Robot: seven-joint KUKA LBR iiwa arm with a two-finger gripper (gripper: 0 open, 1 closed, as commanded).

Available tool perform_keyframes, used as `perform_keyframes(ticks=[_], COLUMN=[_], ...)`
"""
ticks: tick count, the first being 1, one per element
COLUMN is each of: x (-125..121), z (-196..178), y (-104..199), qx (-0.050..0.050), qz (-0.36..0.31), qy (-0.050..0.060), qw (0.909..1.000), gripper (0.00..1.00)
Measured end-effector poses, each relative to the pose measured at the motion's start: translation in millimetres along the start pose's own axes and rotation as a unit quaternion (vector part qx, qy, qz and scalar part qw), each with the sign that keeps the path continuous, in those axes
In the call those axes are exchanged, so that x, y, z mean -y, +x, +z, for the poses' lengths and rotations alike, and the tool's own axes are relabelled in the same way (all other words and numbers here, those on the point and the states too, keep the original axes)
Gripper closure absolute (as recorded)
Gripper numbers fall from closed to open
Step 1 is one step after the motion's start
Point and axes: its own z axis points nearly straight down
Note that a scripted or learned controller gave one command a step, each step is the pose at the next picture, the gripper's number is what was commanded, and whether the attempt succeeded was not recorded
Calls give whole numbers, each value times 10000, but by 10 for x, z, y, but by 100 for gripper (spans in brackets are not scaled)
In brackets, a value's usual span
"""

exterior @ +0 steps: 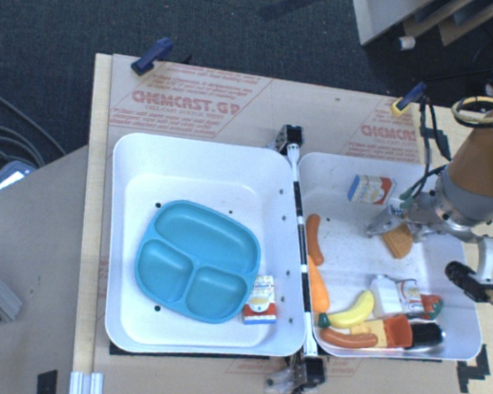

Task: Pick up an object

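**Gripper low over a tan piece in the right bin**

Nearest us, along the near wall of the right bin (pixel 470 339), we see a sausage (pixel 349 339), a banana (pixel 350 311) and a bottle (pixel 408 332). Farther back in that bin, the gripper (pixel 394 226) sits down on a tan bread-like piece (pixel 398 244); we cannot tell whether its fingers are apart or closed. Beyond it lies a small carton (pixel 369 190). An orange carrot (pixel 318 287) lies along that bin's left wall. Left of the right bin, the left bin (pixel 127 222) carries a blue divided plate (pixel 197 260).
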Motion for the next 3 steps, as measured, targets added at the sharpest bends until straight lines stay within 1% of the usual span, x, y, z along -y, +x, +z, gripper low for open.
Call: perform_keyframes(ticks=[1,2,3], x=[-4,384,-14], z=[-64,-880,-1002], y=[5,695,1749], qx=[-3,-7,4], qz=[-9,-2,-3], qy=[12,16,0], qw=[10000,10000,10000], gripper=[100,100,100])
